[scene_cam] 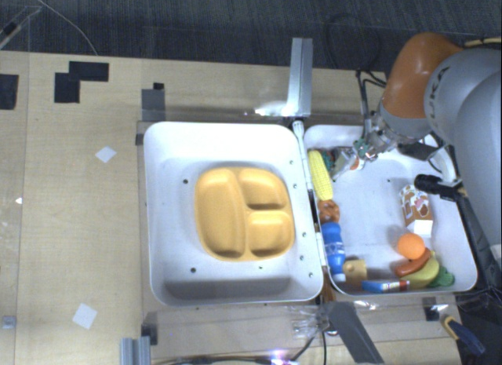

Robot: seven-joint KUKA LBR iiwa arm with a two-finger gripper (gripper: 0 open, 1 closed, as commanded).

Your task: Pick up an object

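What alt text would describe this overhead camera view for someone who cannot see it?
A grey robot arm with an orange band reaches over the right white bin of small toy foods, including a yellow corn cob. The left white bin holds a yellow divided plastic tray.

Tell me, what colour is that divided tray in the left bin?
The divided tray is a yellow-tan colour, seen plainly in the camera view, lying in the white left bin.

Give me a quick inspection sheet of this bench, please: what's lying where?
Surface: wooden bench bearing two white bins.
Job's things: right bin holds corn cob, blue bottle, orange ball, banana, snack packet.
Clutter: yellow divided tray in left bin.
Grippers: gripper low at right bin's far corner; grasp unclear.
Cables: black cables beside arm.
Surroundings: dark carpet.
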